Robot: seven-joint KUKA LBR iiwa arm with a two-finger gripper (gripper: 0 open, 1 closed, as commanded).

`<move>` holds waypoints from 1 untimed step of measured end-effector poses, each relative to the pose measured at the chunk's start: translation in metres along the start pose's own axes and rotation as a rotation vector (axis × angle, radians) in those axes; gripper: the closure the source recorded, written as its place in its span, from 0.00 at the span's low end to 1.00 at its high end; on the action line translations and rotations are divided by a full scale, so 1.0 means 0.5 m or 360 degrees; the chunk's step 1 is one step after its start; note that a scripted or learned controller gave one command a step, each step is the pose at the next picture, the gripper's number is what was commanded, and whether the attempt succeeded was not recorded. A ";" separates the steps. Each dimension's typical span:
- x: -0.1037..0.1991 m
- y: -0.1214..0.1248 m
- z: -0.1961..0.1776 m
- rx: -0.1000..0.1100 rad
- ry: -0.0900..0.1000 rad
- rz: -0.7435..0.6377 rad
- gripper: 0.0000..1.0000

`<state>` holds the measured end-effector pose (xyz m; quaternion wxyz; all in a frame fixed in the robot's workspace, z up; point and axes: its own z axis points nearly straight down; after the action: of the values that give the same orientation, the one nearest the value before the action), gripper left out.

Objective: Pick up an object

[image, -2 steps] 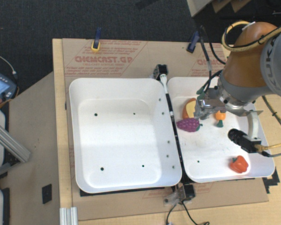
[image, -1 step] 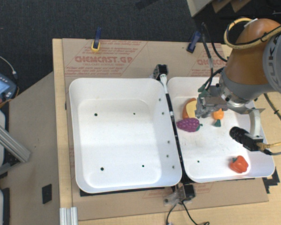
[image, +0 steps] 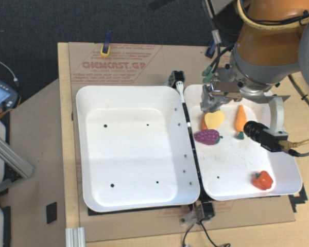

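My gripper (image: 211, 105) hangs low over the back left of the right bin (image: 232, 187), its tips just above a yellow toy fruit (image: 215, 120). A small orange piece (image: 203, 123) lies against that fruit's left side. A purple grape bunch (image: 207, 137) lies just in front of them. An orange carrot (image: 240, 118) lies to the right, partly behind the arm's black fitting. A red pepper (image: 263, 180) sits near the bin's front right corner.
The left bin (image: 92, 189) lies beside the right one, with the shared rim (image: 189, 138) running between them close to the gripper. A black cylinder fitting (image: 262, 135) on the arm juts over the right bin. Cardboard (image: 118, 60) lies under both bins.
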<state>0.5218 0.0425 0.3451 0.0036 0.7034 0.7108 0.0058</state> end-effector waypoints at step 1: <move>0.063 -0.085 -0.066 0.0016 -0.0004 0.0012 1.00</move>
<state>0.4785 0.0734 0.3777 0.0010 0.7062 0.7080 0.0013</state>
